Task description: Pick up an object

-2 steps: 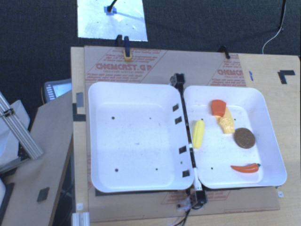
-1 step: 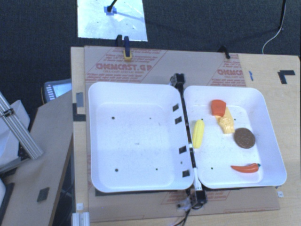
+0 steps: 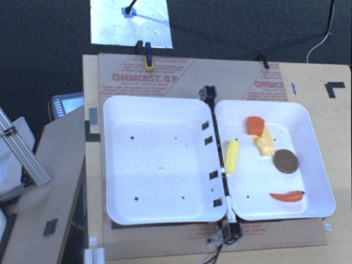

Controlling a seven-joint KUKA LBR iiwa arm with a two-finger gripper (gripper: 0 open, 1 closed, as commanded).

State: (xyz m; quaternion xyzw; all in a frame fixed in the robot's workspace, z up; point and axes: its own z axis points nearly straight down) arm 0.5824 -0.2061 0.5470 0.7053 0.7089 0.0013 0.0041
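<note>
Five small objects in the right bin [image 3: 258, 183], all lying loose on its white floor. Largest, a flat brown disc [image 3: 286, 161] near the right wall. Next, a yellow corn cob [image 3: 232, 156], lying lengthwise just beside the wall shared with the other bin. Then a thin red-orange chili [image 3: 286, 197] with a dark stem tip, lying crosswise near the front edge, apart from the rest. Then an orange block [image 3: 254, 126] towards the back, touching a pale yellow lump [image 3: 265, 143] that reaches down to just beside the disc.

Alongside, the left bin [image 3: 159, 164], white, shallow, dotted with a few dark specks. Black clips [image 3: 209, 141] along the seam between the two bins. Beneath both, a cardboard sheet [image 3: 143, 77] with red print, lying on a pale wooden bench [image 3: 313, 78]; a yellow-and-blue clamp [image 3: 148, 56] at its back edge. Beyond, dark carpet [image 3: 247, 15] with a shiny metal plate [image 3: 130, 15] on it. At far left, a slanted aluminium rail [image 3: 22, 153].
</note>
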